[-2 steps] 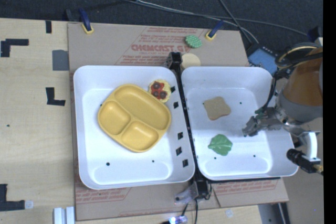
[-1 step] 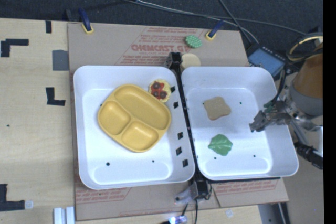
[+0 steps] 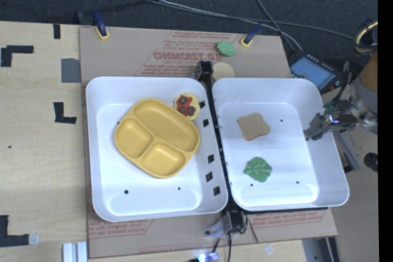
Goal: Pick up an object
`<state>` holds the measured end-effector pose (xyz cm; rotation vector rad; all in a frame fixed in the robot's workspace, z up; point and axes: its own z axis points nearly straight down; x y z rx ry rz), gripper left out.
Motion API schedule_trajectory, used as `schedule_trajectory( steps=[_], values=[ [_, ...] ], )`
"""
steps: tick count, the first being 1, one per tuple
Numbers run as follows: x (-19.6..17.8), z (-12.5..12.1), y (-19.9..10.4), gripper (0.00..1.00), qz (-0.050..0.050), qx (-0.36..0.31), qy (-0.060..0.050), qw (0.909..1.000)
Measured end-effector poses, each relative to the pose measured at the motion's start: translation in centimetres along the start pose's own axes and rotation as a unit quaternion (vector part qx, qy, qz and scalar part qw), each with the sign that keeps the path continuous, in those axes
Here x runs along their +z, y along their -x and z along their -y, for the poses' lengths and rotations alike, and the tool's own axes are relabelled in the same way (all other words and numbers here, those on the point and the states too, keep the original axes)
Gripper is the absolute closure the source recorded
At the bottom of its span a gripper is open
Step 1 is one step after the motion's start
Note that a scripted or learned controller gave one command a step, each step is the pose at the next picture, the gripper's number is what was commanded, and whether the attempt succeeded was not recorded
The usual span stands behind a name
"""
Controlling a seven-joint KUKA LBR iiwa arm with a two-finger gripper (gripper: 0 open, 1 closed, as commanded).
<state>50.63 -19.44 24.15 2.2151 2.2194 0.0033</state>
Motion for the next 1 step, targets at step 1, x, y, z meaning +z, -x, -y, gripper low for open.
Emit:
schedule_trajectory(
  steps=[1],
  values=[
    [-2.3, -0.09, 0.0, 1.0, -0.001, 0.0, -0.002, 1.0]
  ],
)
